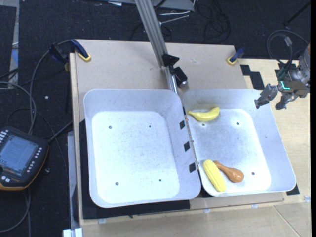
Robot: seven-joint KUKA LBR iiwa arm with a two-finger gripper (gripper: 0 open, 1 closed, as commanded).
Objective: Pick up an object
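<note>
We look down on a pale wooden worktop point(128, 65) that carries two shallow white bins side by side, the left bin point(133, 147) and the right bin point(269, 132), their inner walls touching along a seam marked by small black tabs. In the right bin we see a yellow banana point(205, 114) near the far wall, close to the seam, and at the near edge an ear of yellow corn point(215, 175) lying just beside an orange drumstick-shaped toy point(232, 172), the two touching or nearly so. The claw point(275, 98) hangs at the right, above the far right rim of the right bin, well apart from all three objects; its two dark fingers point(264, 97) are spread apart and grip nothing. A slanted aluminium post point(154, 31) rises from the far side of the worktop between the bins. Yellow-and-blue clamps point(79, 51) grip the far corners. Around the worktop we see dark carpet point(39, 14) strewn with black cables, and a handheld control pendant point(19, 157) lies on the floor at the left.
</note>
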